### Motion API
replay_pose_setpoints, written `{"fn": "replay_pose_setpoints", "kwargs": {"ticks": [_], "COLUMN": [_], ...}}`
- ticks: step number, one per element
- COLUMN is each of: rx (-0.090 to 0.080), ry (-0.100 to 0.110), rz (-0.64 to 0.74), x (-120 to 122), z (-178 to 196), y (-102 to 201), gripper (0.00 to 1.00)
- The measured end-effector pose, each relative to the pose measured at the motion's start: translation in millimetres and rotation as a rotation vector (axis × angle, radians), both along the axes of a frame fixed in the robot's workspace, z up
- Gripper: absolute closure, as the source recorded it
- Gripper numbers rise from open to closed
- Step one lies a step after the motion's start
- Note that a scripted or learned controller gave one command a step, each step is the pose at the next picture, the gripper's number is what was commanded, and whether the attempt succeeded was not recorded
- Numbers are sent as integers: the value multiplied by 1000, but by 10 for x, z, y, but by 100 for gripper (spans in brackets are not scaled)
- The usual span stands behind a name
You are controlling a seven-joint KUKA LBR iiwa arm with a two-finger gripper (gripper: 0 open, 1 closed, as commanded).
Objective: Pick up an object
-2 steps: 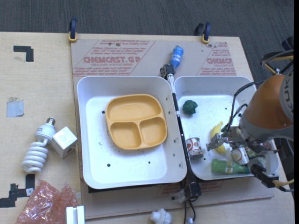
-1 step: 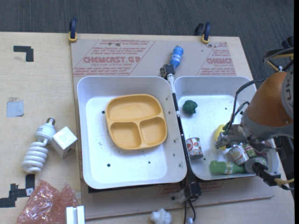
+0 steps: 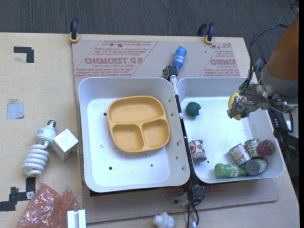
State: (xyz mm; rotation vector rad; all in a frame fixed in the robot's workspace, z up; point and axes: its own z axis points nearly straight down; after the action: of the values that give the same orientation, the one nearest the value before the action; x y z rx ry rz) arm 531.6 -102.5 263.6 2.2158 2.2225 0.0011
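My gripper hangs over the upper right part of the right bin, reaching in from the right. A small yellow object sits between its fingers, and the gripper is shut on it. In the same bin lie a dark green lump at the upper left, a red and white can by the left wall, and a green bottle on its side at the front. Several small cans and a purple item cluster at the front right corner.
The left bin holds a yellow divided plate. A blue bottle lies on the board behind the bins. Left of the bins are a spiral light bulb, a white cube and a crumpled plastic bag.
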Motion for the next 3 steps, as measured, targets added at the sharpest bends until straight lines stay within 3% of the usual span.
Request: {"fn": "replay_pose_setpoints", "kwargs": {"ticks": [1,2,3], "rx": [0,0,0], "ry": [3,2,2], "rz": [-1,-2,-1], "x": [836,690,1260], "z": [25,205,218], "y": [421,-188,279], "gripper": [100,100,100]}}
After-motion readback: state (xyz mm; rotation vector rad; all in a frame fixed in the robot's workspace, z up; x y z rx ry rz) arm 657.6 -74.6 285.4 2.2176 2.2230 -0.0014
